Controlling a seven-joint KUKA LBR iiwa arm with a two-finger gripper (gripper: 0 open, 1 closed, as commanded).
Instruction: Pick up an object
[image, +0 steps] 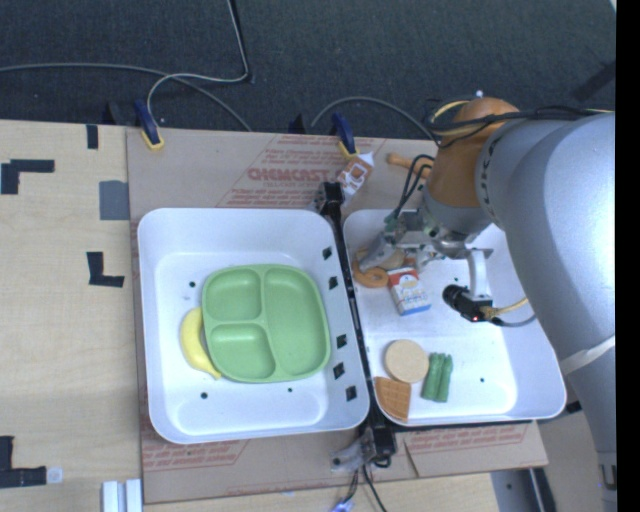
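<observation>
My gripper (392, 256) is down in the upper left part of the right bin (520, 400), under the grey arm with its orange band. Just below it lie a small red and white box (408, 294) and an orange-brown ring-shaped piece (371, 276), both close to the gripper's tip. Whether either is touched I cannot tell. Nearer the bin's front lie a round tan disc (405, 360), a green bundle (437, 377) and an orange-brown wedge (393, 398).
The left bin (160, 300) holds a green divided plate (266, 322) with a yellow banana (194, 343) tucked at its left edge. A black-clipped divider wall (345, 300) separates the bins. A black plug with cable (470, 303) hangs from the arm over the right bin.
</observation>
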